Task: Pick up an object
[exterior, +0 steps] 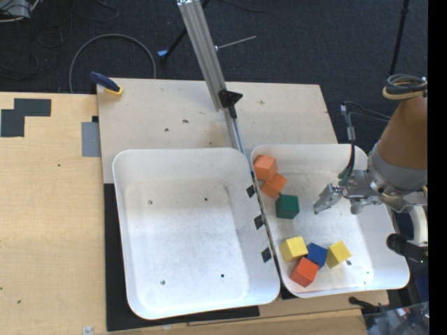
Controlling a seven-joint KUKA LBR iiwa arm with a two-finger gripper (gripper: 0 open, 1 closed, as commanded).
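Dark carpet with loose cables behind; pale desk (279, 114) in front, carrying two white bins. Slanted metal rail (204, 47) crossing the desk toward the bins' shared edge. Tool (334, 198) low over the right bin (307, 155), coming in from the right; fingers small and blurred, spread impossible to judge, nothing seen between them. Arm mostly cut off at the frame edge. Left of the tool: green cube (287, 206), nearest, apart from it. Farther left, two orange cubes (268, 174) touching, by the bin wall. Below the tool: yellow cube (293, 247), blue cube (317, 254), red cube (304, 271), second yellow cube (338, 252), clustered. Left bin (140, 166) well left.
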